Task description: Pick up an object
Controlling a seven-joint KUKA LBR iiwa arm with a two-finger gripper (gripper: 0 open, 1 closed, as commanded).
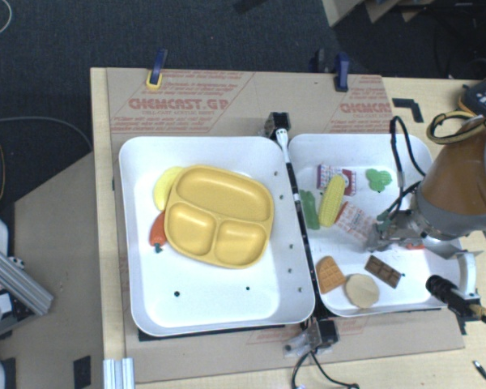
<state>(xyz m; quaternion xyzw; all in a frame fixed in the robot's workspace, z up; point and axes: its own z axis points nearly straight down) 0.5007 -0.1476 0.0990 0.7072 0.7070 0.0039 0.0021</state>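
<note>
Gripper [386, 235] low in right bin [413, 148], over clear packet [355, 221]; grip state: cannot tell. Chocolate bar [383, 271] just below it, flat on floor. Likely light, stiff, small plastic; best pinched across narrow width. Corn [333, 200] nearby: rounder, may roll.

Grey arm with orange band [463, 173] enters from the right, its wrist angled downward and leftward. The gripper [386, 237] sits low at the arm's left end, pointing down.
</note>
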